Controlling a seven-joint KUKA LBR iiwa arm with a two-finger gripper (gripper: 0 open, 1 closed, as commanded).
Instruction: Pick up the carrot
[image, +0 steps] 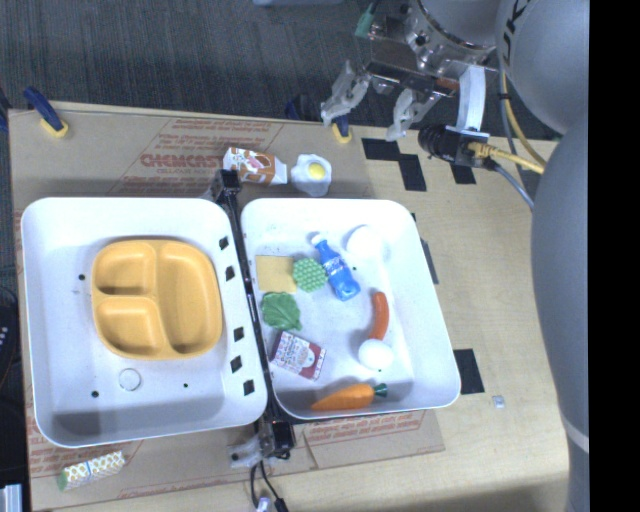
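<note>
The orange carrot (345, 398) with a green top lies flat along the near wall of the right bin (428, 300). My gripper (372, 107) hangs high above the bench, beyond the far edge of the right bin and far from the carrot. Its two fingers stand spread apart with nothing between them.
The right bin also holds a blue bottle (335, 270), a sausage (380, 314), two white eggs (376, 353), a green leafy piece (282, 310), a cheese slice (274, 272) and a red packet (297, 356). A yellow divided plate (158, 297) sits in the left bin. A small carton (250, 165) and a fried egg (312, 173) lie behind the bins.
</note>
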